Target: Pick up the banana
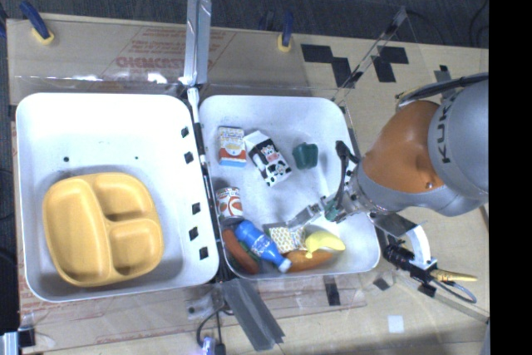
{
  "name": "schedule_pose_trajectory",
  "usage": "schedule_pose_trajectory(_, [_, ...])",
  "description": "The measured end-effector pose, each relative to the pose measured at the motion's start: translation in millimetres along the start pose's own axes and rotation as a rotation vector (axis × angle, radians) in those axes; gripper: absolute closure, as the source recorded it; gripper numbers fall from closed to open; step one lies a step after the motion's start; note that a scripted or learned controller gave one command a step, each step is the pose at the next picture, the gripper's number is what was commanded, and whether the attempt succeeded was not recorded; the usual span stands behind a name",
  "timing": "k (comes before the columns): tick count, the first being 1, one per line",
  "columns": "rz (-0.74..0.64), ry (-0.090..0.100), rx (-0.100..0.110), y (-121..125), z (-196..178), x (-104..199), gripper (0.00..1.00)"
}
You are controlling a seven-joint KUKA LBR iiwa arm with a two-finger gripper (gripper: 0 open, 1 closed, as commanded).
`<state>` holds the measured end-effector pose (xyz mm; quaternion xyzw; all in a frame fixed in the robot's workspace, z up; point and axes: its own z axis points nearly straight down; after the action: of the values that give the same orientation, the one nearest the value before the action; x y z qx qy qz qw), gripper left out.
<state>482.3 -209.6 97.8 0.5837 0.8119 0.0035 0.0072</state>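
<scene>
Yellow banana [323, 242] lies at 5 o'clock in the right bin [274, 106], touching the blue bottle [261, 245] pile. Gripper [312, 216] sits just beside it at 11 o'clock, lowered there presumably for a grasp; finger spread cannot be told, nothing visibly held.

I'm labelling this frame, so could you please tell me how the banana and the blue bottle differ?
The banana is pale yellow and short; the blue bottle is blue, with a white cap, and looks longer. The banana lies near the right bin's right front corner, just below the gripper; the blue bottle lies to its left, slanting from upper left to lower right. Both lie flat in the right bin's front clutter.
</scene>
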Motion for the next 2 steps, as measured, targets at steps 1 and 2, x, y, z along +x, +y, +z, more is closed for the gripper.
schedule_pose_trajectory(1, [-0.035,-0.001,0.0,0.2,-0.1,-0.3,0.0])
schedule_pose_trajectory(2, [-0.071,-0.001,0.0,0.0,-0.2,-0.5,0.0])
